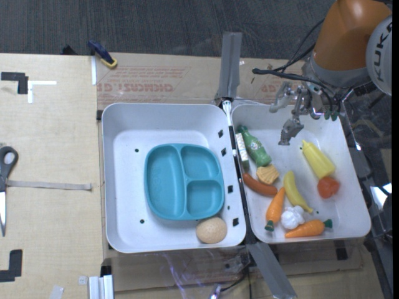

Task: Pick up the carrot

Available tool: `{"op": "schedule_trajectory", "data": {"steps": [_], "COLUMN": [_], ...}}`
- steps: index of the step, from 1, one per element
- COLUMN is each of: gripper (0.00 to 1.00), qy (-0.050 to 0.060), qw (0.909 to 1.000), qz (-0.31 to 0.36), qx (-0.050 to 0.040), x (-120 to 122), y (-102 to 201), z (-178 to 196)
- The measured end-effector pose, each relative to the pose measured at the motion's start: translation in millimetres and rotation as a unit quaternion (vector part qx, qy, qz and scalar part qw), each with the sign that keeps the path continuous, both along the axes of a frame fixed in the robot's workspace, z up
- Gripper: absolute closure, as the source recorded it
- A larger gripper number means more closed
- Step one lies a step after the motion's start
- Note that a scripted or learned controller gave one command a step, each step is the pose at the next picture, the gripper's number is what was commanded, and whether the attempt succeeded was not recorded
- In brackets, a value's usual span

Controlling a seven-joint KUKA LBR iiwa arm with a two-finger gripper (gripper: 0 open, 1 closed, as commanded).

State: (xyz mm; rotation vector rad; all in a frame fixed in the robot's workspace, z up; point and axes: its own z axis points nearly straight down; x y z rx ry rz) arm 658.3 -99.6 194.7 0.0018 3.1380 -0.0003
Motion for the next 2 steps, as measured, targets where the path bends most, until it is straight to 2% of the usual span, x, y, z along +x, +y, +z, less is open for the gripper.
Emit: {"op": "schedule_trajectory", "data": {"steps": [1, 2], "gripper": [0.00, 0.00], "qy": [0.000, 0.001], "qw": [0.9999, 0.9891], "qz": [0.012, -0.148], "qx": [0.0000, 0.0002], "x": [-55, -117], "y": [34, 59], "z": [-2, -2]}}
